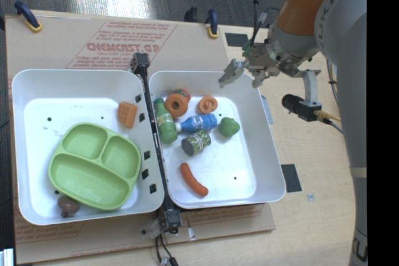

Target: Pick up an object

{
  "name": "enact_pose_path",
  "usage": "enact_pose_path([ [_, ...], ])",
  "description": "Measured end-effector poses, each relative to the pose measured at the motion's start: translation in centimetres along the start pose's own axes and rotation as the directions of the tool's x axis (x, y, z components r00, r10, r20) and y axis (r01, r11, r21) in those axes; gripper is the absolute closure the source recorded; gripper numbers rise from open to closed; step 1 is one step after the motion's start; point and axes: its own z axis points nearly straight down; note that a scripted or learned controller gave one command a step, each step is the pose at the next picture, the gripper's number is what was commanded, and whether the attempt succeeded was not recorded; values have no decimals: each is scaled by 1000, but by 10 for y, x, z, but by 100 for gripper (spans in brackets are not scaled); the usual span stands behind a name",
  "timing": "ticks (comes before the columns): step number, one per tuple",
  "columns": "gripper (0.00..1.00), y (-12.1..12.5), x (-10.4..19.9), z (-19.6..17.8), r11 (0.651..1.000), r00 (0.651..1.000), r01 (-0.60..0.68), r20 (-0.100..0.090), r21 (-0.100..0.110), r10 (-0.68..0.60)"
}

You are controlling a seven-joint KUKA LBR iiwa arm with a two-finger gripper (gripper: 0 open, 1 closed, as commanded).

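My gripper hangs over the back right corner of the right bin, open, with nothing between its fingers. Below and to its left a cluster of toys lies in that bin: a green bottle, an orange donut, a smaller orange ring, a blue-and-white bottle, a green pepper and a dark can. A red sausage lies apart near the bin's front.
The left bin holds a green divided plate, an orange block by the divider and a brown lump at the front left corner. Black clips join the bins. Clamps hold the board's back edge.
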Motion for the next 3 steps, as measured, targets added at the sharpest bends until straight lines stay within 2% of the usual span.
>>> enact_pose_path([
  [1, 0, -19, 6, 160, 1000, 1000, 1, 0, 1, -1],
  [2, 100, -19, 6, 150, 1000, 1000, 4, 1, 1, -4],
  [3, 100, -68, 18, 48, 1000, 1000, -2, 0, -4, 2],
])
